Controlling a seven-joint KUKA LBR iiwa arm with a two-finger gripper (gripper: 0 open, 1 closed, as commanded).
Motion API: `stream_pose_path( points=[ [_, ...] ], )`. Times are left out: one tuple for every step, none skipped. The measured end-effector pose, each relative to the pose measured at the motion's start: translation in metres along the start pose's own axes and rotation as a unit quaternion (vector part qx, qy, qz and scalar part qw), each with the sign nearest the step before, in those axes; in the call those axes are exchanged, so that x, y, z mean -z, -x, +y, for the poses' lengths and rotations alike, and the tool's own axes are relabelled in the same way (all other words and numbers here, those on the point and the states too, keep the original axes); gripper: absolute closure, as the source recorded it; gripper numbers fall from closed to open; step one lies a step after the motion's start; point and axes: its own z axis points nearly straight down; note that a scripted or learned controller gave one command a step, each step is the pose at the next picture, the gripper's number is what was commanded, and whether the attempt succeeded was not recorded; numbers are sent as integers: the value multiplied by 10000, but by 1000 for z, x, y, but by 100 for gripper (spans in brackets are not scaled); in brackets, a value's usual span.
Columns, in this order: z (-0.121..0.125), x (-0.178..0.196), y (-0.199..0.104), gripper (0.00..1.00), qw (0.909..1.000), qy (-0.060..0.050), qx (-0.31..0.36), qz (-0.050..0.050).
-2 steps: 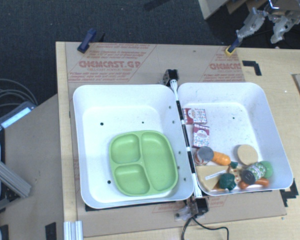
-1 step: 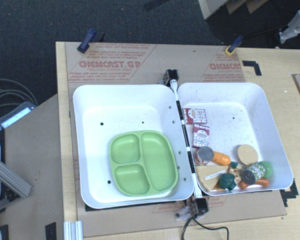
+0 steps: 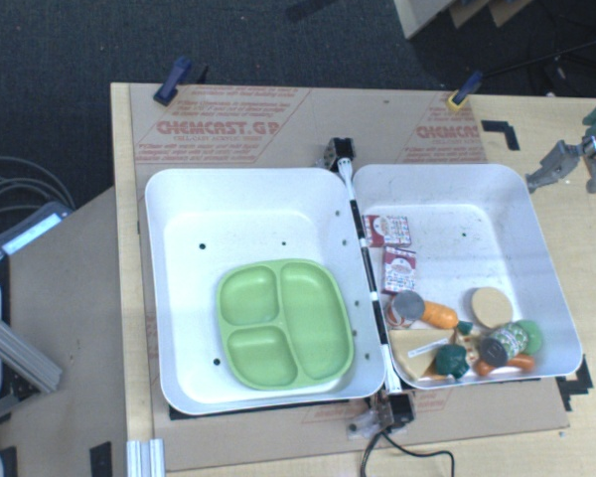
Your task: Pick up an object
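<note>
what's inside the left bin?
A green divided plate with three compartments lies flat in the left bin. The bin floor beneath the plate is covered.

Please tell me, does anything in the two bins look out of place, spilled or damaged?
Nothing looks spilled or broken. The green divided plate lies flat in the left bin. The small items, among them a can and a carrot, are crowded untidily into the near corner of the right bin.

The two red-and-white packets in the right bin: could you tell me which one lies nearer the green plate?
The lower packet, just above the small can. The upper packet sits farther up the bin, away from the green plate.
</note>
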Motion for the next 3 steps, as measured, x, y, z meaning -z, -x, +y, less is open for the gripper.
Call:
stream_pose_path(
  points=[
    [88, -15, -28, 0, 10000, 10, 7, 5],
    [88, 73, -24, 0, 10000, 24, 5, -7],
    [89, 83, -24, 100, 10000, 33, 7, -15]
  ],
)
